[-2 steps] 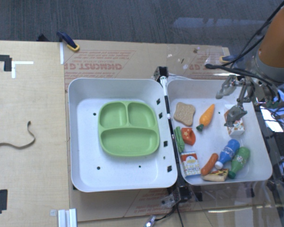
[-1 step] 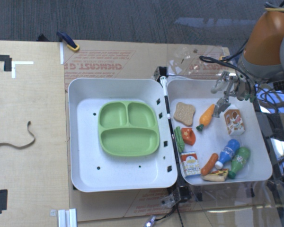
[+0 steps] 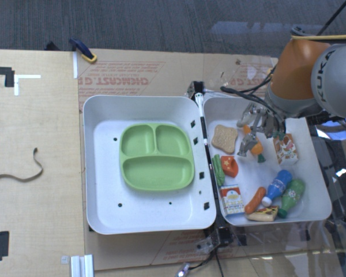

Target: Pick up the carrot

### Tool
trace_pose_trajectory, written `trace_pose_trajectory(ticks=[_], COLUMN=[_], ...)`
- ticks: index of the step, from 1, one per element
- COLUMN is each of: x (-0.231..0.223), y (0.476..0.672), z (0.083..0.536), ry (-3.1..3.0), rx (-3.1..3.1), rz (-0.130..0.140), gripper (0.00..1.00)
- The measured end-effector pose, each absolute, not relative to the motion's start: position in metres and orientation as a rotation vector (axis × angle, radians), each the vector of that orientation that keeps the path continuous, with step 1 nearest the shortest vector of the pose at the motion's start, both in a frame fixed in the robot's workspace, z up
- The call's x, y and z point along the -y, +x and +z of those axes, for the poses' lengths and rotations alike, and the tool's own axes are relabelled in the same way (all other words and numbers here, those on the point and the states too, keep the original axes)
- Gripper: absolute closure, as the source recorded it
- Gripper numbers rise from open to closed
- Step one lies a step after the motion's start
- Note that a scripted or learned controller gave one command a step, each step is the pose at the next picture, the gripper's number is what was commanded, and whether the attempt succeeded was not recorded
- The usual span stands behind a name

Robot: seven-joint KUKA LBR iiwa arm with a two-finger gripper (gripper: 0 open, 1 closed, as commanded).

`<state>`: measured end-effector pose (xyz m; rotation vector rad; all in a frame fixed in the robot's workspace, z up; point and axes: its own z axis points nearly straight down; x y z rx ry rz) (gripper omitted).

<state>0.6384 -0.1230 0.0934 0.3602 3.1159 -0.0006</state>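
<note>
The bench [image 3: 34, 126] at far left carries a curved grey strip [image 3: 20, 172] lying flat on the wood. The left bin [image 3: 98, 212] holds a green divided plate [image 3: 157, 156], set upright near the bin's centre. The right bin [image 3: 318, 172] adjoins it. Along its left wall lie a green pod [image 3: 218, 169] and a red pepper [image 3: 230, 166], touching; a slice of bread [image 3: 224, 138] sits above them and a small carton [image 3: 232, 200] below. The carrot [image 3: 254, 199] lies tilted near the front wall, between the carton and a blue bottle [image 3: 277, 186], with a cheese wedge [image 3: 263, 214] just below. A green bottle [image 3: 292, 196] lies right of the blue one.

The gripper [image 3: 251, 141] hangs over the bin's rear half, well apart from the carrot. A small orange item [image 3: 256, 149] sits at its fingertips; whether it is clamped cannot be determined. A printed box [image 3: 285, 148] stands just right. The arm [image 3: 311, 68] enters from the right.
</note>
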Motion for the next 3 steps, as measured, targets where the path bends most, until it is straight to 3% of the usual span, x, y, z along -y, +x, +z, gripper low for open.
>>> trace_pose_trajectory(ticks=[1, 2, 3], x=[0.122, 0.055, 0.055], y=[0.641, 0.654, 0.654], z=[0.104, 0.193, 0.193], ry=[0.354, 0.697, 0.697], rx=[-3.11, -3.058, -3.058], rz=[-0.003, 0.0, -0.001], gripper=[1.0, 1.0, 0.0])
